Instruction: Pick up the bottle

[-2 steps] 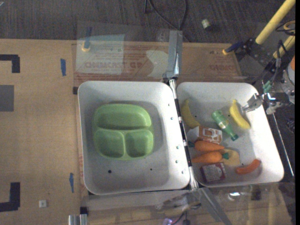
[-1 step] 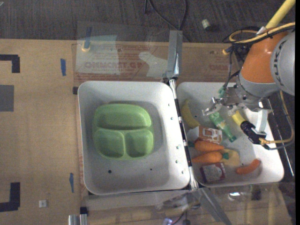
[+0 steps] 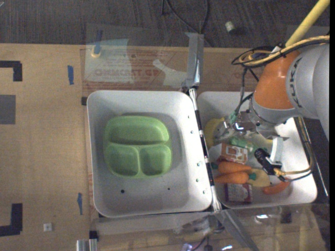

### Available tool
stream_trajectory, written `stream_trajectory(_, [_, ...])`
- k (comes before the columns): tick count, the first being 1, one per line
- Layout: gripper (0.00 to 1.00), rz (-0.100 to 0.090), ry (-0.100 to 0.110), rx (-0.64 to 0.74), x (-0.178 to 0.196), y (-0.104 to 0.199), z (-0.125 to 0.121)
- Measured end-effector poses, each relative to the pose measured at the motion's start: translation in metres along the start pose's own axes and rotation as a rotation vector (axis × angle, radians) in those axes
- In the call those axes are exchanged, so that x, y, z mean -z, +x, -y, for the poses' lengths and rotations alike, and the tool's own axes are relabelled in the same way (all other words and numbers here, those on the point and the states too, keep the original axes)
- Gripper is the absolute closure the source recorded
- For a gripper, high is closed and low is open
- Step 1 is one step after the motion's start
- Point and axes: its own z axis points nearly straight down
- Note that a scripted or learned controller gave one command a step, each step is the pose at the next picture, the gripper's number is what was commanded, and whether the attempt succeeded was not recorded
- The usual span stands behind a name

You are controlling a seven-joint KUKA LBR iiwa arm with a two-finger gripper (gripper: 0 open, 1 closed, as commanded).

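Lower right of frame, right bin (image 3: 306, 190): crowded. At its near edge a dark red packet (image 3: 238, 192). Just above, two carrots (image 3: 233, 173) lying side by side, touching. A third orange piece (image 3: 274, 188) at the lower right of the pile. An orange-labelled carton (image 3: 234, 152) sits above the carrots. A yellow object (image 3: 212, 129) rests against the bin's left wall.

The bottle (image 3: 242, 143), green, appears to lie in the pile's middle, under the arm's wrist; partly hidden.

Gripper (image 3: 234, 128) low over the pile, upper part of the right bin. Jaws: cannot tell their state.

Left bin (image 3: 102, 195), centre frame: one green divided tray (image 3: 138, 146), three compartments, nothing in them.

Tabletop (image 3: 42, 156): blue tape marks at left.
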Motion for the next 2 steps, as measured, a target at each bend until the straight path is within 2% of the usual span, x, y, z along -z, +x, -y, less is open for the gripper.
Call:
stream_trajectory(1, [1.0,0.0,-0.004,-0.004,0.01,-0.002,0.0])
stream_trajectory(2, [1.0,0.001,0.001,-0.121,0.194,0.028,0.009])
